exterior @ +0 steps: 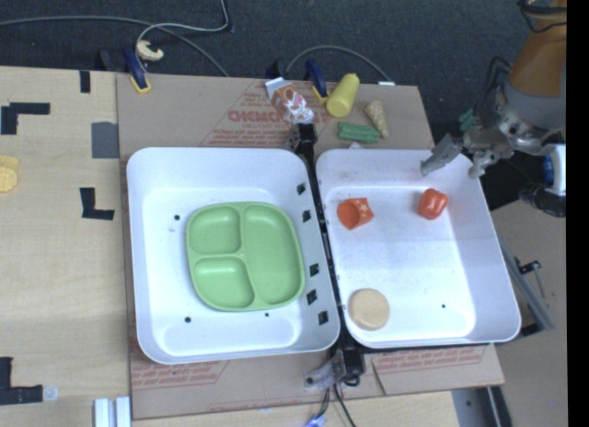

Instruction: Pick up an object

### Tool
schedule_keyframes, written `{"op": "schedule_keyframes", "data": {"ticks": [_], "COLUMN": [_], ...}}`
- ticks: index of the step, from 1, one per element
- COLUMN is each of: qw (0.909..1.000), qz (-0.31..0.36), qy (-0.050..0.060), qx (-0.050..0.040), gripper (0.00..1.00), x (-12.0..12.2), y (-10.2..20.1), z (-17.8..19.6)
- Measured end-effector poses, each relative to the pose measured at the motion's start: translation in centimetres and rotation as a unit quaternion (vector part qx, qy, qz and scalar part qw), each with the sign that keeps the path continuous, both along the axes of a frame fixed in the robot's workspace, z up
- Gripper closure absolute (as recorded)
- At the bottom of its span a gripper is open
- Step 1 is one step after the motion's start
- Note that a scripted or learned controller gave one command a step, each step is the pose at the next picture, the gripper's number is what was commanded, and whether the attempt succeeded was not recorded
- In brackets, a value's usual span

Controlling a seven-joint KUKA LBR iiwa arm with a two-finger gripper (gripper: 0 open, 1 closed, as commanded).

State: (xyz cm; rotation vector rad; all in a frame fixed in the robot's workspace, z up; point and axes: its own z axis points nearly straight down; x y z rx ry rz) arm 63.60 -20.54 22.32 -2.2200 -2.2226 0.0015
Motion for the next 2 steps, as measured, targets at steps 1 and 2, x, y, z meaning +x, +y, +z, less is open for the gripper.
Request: {"op": "schedule_keyframes", "data": {"ticks": [1, 2], "qw": [1.0000, 1.0000], "qz": [0.000, 0.001], "qy": [0.000, 0.000], "qx": [-0.0004, -0.0010], "gripper": [0.00, 1.00], "x": [-0.2, -0.2], "y": [-1.8, -1.7], "z": [-13.0, -12.0]}}
